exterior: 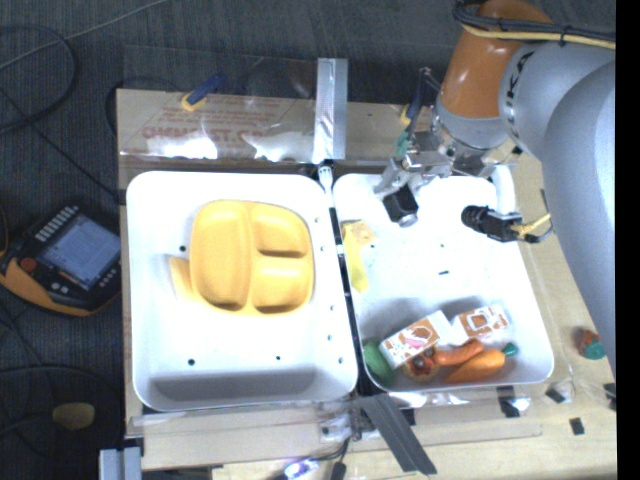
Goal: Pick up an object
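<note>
Camera view. Robot: grey arm with orange band (480,68), entering from the right. Its claw (400,200) stands over the far part of the right shallow white bin (450,278); whether it is set wide or narrow cannot be told from this angle. Candidate one: pale yellow elongated piece (355,250), smooth and slightly glossy, probably soft plastic. It lies on the right bin's floor just beside the wall shared with the left shallow white bin (160,368). It is toward the lower left of the claw, near but apart, with its long axis running along that wall. By judgement it is the closest pick. A grasp across its short width would need room on the wall side, which looks tight. Candidates two: a packed cluster against the near wall of the right bin, well apart from the claw. It comprises two small white-and-orange printed cartons (415,340), boxy with card-like faces; an orange carrot-shaped toy (472,363), tapered and matte; and a green rounded piece (374,353). These touch one another, so a clean single grasp seems harder. Left bin: one yellow moulded plastic tray with three compartments (250,253), rigid, smooth, broad and flat. It is farthest from the claw. Support: tan table (135,108) carrying both bins.
</note>
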Robot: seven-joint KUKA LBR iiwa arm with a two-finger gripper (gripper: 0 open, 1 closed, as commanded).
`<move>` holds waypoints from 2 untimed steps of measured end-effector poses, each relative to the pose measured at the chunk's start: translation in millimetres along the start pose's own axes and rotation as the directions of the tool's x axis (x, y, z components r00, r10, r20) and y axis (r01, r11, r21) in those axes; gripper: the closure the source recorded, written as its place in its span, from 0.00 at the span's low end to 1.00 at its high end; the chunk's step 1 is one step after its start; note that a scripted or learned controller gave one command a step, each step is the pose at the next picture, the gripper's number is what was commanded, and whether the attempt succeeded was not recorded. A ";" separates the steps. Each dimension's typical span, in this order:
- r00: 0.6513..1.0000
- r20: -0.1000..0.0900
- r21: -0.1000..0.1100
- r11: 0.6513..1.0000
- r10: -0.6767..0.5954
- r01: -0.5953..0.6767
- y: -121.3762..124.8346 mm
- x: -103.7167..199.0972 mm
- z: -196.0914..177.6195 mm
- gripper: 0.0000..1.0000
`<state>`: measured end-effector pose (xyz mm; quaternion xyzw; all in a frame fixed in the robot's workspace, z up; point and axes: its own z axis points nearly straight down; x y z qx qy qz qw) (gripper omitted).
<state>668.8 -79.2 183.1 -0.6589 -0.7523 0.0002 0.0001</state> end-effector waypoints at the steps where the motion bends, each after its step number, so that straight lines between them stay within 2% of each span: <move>1: 0.987 -0.001 0.002 0.987 0.163 -0.163 -40.0 -13.3 59.3 1.00; 2: 0.994 0.001 0.001 0.994 0.106 -0.106 5.1 38.5 -22.6 1.00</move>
